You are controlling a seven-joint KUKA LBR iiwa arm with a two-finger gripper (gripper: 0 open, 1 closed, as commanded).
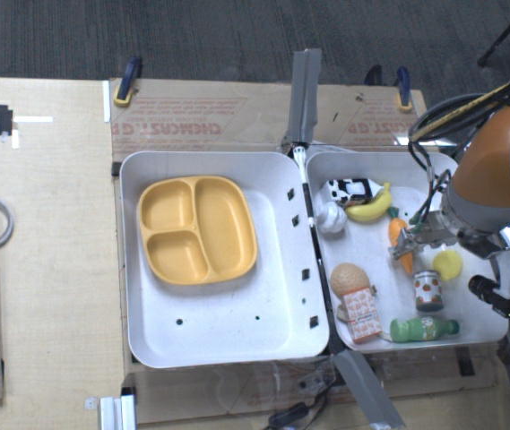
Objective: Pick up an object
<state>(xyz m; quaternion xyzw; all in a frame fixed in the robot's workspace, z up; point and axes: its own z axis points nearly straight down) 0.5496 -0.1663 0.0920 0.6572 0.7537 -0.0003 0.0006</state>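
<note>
The grey arm (pixel 497 164) comes in from the right, its orange band bulking large above the wrist. The wrist bends down and leftward, setting the gripper (pixel 404 245) low. Black cables arc over the band.

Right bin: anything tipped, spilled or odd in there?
No spill or damage visible. In the right bin the green bottle lies on its side near the front wall, and the small carton lies flat beside the round bun. The can stands upright. Items are crowded, some touching.
</note>
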